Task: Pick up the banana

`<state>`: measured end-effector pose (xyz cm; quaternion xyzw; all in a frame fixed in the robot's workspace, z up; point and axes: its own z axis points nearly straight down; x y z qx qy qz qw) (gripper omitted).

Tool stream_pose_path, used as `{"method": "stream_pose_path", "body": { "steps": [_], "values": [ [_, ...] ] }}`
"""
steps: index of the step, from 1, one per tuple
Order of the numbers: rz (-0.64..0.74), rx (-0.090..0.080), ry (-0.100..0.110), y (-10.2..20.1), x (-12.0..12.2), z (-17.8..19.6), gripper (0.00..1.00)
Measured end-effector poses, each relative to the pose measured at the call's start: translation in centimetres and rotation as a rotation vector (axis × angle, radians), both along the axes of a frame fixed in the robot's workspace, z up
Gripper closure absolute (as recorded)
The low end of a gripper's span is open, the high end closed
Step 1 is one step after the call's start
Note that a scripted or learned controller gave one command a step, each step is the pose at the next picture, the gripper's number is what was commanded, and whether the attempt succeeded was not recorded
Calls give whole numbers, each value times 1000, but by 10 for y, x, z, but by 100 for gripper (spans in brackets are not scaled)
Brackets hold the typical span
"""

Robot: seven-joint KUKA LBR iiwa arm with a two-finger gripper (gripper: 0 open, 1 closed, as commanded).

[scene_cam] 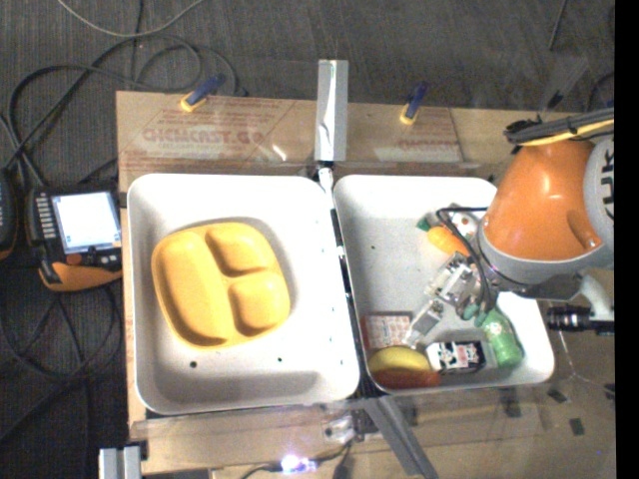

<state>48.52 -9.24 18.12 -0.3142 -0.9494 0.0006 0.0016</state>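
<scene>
We read the task as barely begun: the curved yellow banana lies at the lower middle of the frame, in the near left corner of the shallow white right-hand bin, resting on the bin floor and touching a dark red rounded object that sits just below it against the bin's near wall. The grey arm with its large orange band reaches in from the right edge of the frame, and its two-finger metal gripper hangs above the middle of that bin, up and to the right of the banana and apart from it. We cannot tell from this slant whether the pincer is released or clenched, but we see nothing yellow in it, so we judge the banana not yet grasped. Around the tool lie a small orange carrot-like piece toward the upper right, a pinkish flat packet just above the banana, a small black-and-white carton to the banana's right, and a green plastic bottle further right. The white left-hand bin holds a yellow sectioned plastic plate. What is left, as we judge it, is everything that matters: bringing the gripper down and left over the banana, closing on it without catching the red object or the packet, and lifting
</scene>
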Motion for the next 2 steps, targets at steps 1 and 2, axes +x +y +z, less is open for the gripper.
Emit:
{"method": "stream_pose_path", "body": {
  "steps": [1,2],
  "values": [
    [0,4,3,1,2,6,100],
    [0,4,3,1,2,6,0]
  ]
}}
